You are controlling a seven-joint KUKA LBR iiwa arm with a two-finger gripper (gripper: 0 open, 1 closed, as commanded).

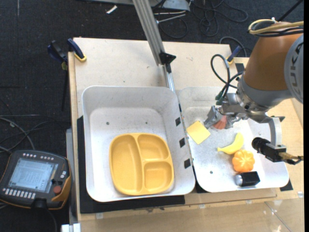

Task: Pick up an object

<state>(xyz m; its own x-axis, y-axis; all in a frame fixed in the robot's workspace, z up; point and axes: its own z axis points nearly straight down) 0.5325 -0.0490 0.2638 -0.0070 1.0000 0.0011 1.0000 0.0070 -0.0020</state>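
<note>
Camera view: my gripper (218, 120) hangs low in the right bin (270, 180) over a reddish object (221, 123); grip state indiscernible; nothing visibly lifted, pickup remains.

Claw (216, 119) over right bin (270, 180) (near yellow block (198, 132)).

Teach pendant (33, 177) on floor, perhaps 2 clamps (67, 51) at bench corner
</note>
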